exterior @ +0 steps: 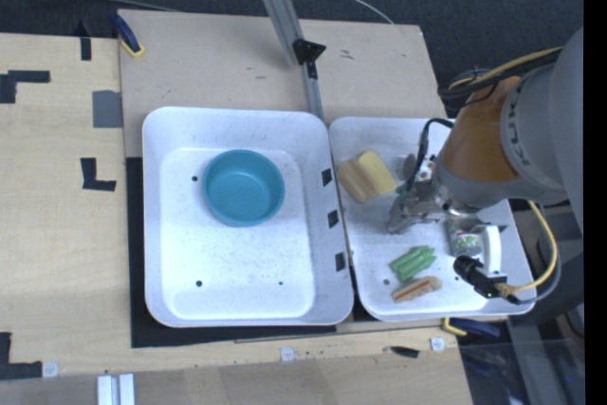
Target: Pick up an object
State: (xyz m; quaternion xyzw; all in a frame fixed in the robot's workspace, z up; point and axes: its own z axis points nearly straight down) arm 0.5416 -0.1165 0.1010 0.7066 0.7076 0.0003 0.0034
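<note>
So the gripper [406, 213] is down low in the right bin [375, 133], sitting on bare floor between the yellow block [366, 175] above-left of it and the green piece [413, 261] below it. Honestly can't tell whether the fingers are apart or together, it's just a dark grey blob from this angle, and nothing shows between them. So I wouldn't call anything grasped.

Closest candidates: the yellow block near the bin's left wall, the green piece, and an orange stick [415, 289] just beside the green one near the front rim. There's also a blue bowl [245, 187] over in the left bin [161, 204], well apart from the arm, not worth the trip.

If it were me, I'd go for the yellow block. It's chunky, stands clear of its neighbours and gives the fingers two flat-ish sides. Centre over it first, fingers straddling it, then straight down. The green and orange bits lie touching or nearly so, and they're low, so a pinch there probably skids off or drags both.
</note>
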